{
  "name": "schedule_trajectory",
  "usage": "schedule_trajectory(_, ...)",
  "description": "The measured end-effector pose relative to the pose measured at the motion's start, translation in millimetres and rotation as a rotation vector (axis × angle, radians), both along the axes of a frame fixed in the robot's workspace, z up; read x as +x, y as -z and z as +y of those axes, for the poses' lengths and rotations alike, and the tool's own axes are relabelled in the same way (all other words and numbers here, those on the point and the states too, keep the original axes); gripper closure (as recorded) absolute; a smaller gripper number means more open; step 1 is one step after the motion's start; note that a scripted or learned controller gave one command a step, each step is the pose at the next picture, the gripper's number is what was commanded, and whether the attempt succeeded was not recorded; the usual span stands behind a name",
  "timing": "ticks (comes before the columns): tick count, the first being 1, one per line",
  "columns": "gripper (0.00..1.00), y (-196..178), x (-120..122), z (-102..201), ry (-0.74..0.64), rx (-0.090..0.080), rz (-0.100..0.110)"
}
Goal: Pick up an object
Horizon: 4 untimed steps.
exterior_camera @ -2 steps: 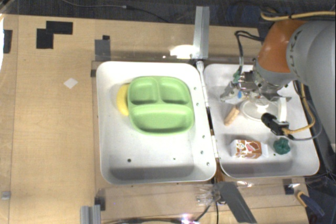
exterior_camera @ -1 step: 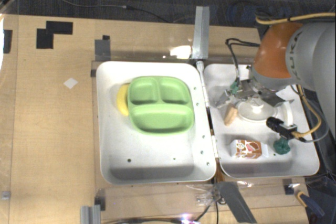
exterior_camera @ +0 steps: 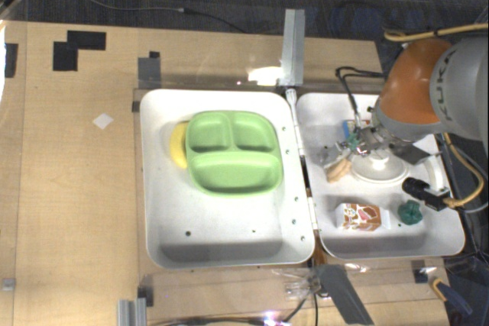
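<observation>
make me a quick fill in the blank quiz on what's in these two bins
1. The green three-compartment plastic plate lies in the ___ bin.
2. The yellow object peeking from under the plate shows at its ___ edge.
3. The small dark green object lies in the ___ bin.

Missing words: left; left; right

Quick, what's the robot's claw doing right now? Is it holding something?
Gripper: low in the right bin among small objects; whether it holds anything cannot be told.
</observation>
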State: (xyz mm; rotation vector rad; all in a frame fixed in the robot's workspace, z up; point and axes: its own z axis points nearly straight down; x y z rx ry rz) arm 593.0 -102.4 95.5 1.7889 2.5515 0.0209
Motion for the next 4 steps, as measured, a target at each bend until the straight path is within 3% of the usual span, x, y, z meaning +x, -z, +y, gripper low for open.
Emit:
schedule_trajectory(1, 0.0, -0.3, -21.0, 7.9, -0.252, -0.01, -0.001)
schedule_trajectory(3, 0.0, 0.4, 7.5, -7.5, -0.196, -0.004, 0.004)
schedule_trajectory(4, 1.0, -13.3, 10.4, -8.1, -0.196, -0.007, -0.005)
